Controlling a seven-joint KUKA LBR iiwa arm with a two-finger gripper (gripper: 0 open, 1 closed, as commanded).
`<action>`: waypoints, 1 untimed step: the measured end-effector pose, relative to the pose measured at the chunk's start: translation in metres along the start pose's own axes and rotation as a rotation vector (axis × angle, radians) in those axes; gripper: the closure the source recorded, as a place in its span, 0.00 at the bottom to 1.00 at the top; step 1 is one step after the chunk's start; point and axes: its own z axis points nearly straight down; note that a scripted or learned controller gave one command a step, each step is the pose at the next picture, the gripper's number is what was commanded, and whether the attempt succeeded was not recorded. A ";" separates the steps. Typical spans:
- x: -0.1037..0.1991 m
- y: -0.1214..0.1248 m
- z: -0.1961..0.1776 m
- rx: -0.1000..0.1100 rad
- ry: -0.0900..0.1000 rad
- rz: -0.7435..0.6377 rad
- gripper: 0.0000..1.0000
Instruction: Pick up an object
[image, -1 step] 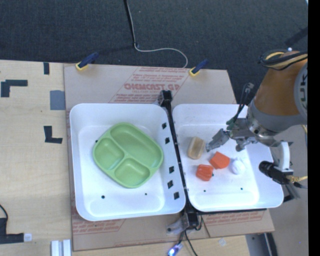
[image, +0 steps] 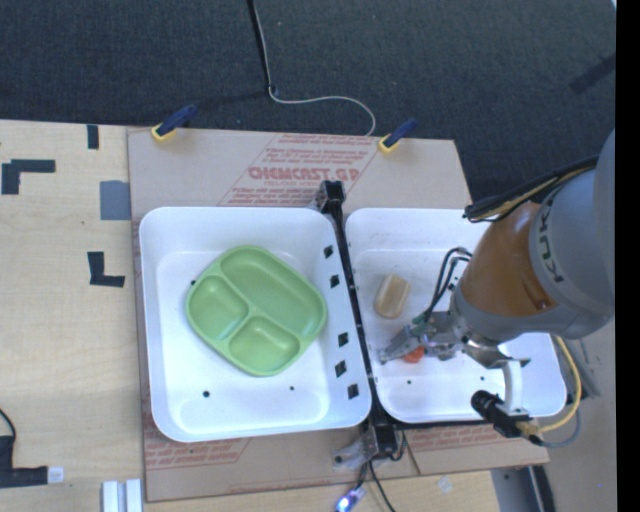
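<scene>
In right bin (image: 520, 395) — end effector (image: 408, 348) grip unclear | tan block (image: 391, 295) near | green tray (image: 257, 310) left

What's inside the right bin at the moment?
The right bin holds a small tan block near its left side. The gripper is low over the floor just below it, with something small and reddish beside it. Whatever lies under the arm is covered.

The arm (image: 560, 260) is being cut off by the right edge, and much of the right bin (image: 400, 400) is being hidden beneath it. The end effector (image: 408, 348) is being seen too small and blurred for its state to be told. A small reddish thing (image: 410, 353) at its tip is being left unidentifiable.
</scene>
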 end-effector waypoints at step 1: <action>0.000 0.002 -0.017 -0.004 0.000 -0.001 1.00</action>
